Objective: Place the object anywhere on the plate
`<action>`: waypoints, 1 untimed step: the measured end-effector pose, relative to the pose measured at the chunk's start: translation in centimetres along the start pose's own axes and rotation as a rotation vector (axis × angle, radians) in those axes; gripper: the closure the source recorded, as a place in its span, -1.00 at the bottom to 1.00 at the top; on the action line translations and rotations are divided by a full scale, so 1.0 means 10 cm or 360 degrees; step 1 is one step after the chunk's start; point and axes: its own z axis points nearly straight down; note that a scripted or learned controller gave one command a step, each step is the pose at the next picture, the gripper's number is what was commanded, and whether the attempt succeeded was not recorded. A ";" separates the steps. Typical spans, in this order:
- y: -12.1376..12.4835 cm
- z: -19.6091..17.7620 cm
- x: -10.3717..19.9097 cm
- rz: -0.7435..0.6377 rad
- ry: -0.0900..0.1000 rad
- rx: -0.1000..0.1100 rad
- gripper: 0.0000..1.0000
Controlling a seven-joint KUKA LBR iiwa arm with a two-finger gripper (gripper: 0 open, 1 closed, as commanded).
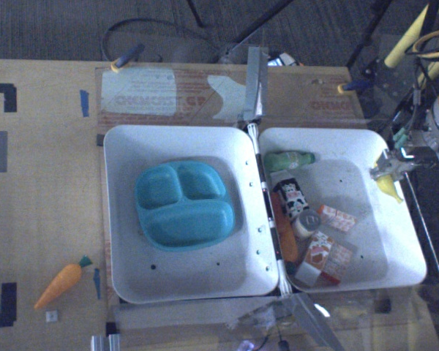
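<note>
The scene is viewed by a single fixed camera, set above the bench and tilted downward, so that the far edge of the pale wooden bench top (44, 123) is seen near the top of the frame and dark carpeted floor (73, 13) beyond it. Both shallow white plastic bins are taken in whole — the left bin (124, 218) at centre frame, the right bin (366, 159) toward the right. The view is moderately close: the two bins are spread across most of the frame's width, while the bench's near edge is cut off at the bottom. The bench is faced from its near side — a slanted, not vertical, look.
</note>
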 end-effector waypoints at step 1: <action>-0.14 0.29 0.70 0.0183 0.0004 0.0004 1.00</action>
